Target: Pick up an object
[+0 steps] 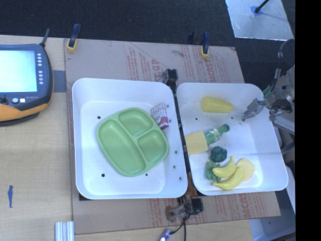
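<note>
Gripper hangs over the right bin, near its right wall, and I cannot tell whether it grips anything; no object is visible in it. Task seems at the beginning: all objects lie in the bins. Taking the green bottle as landmark, the yellow pepper is just above it, nearest to the gripper; the yellow block touches its left end; the broccoli and the banana are below it. The green divided plate and a small can are far left of it, in the other bin. Approaching, closing and lifting remain, in my judgement
</note>
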Controlling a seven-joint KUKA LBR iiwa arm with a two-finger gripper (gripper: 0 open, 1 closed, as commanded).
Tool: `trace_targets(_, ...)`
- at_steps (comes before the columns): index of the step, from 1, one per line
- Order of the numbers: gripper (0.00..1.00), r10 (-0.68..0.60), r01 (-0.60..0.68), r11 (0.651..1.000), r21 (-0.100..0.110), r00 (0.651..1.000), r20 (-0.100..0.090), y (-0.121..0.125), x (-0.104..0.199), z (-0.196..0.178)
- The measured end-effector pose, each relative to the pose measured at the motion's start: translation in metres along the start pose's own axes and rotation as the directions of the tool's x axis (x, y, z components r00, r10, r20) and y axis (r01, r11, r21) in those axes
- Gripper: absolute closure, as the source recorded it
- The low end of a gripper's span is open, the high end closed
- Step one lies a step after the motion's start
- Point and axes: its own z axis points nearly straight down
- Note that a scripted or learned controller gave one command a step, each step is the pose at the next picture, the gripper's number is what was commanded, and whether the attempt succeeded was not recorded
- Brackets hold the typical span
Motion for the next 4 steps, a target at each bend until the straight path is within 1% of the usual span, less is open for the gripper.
trace_targets(1,0.0,-0.002,0.002,1.0,0.002,1.0,0.0,0.036,0.071,0.074)
trace_targets(2,0.0,0.002,-0.002,1.0,0.011,1.0,-0.001,0.089,0.065,0.127)
trace_targets(3,0.0,-0.001,0.001,1.0,0.001,1.0,0.001,0.029,0.071,0.125)
trace_targets(4,0.0,0.005,-0.005,1.0,0.013,1.0,-0.002,0.088,0.066,0.127)
